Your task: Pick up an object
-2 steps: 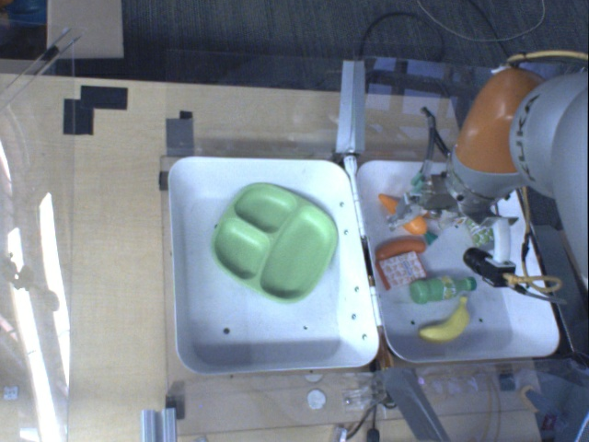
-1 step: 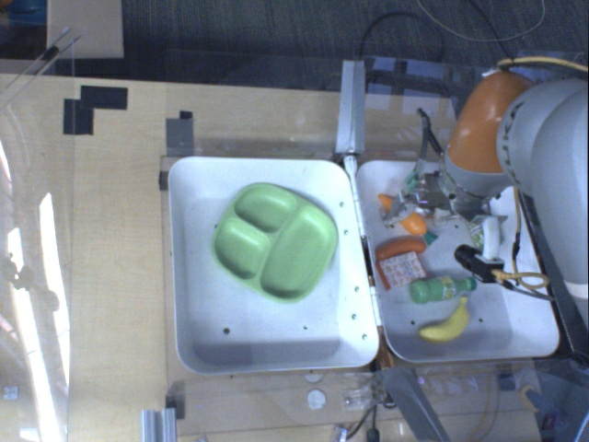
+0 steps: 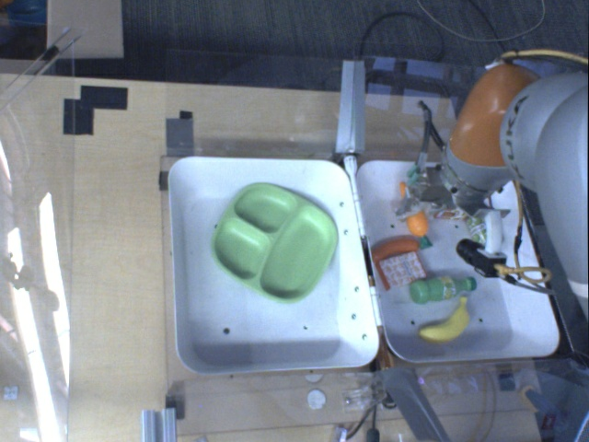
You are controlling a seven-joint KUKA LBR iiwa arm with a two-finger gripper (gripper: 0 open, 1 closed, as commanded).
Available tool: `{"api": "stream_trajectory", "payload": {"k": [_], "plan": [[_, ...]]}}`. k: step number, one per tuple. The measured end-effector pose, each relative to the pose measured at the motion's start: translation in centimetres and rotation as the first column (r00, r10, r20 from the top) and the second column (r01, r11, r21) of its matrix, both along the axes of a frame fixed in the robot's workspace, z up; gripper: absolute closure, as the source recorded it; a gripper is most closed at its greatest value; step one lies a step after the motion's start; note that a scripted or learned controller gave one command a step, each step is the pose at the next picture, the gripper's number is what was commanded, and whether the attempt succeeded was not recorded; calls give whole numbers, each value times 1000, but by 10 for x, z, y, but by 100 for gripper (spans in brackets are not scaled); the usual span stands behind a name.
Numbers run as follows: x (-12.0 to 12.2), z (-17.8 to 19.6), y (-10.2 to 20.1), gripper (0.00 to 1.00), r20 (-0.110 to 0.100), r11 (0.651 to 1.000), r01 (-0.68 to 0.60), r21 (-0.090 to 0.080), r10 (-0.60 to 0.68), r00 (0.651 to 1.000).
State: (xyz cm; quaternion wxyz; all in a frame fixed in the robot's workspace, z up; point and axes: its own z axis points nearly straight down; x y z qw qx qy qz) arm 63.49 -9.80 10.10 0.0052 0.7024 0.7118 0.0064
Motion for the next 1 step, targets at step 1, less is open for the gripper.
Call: {"api": "stream_trajectory", "payload": {"k": [1], "plan": [[32, 86, 45, 100, -8, 997, -73, -3, 73, 997]]}}
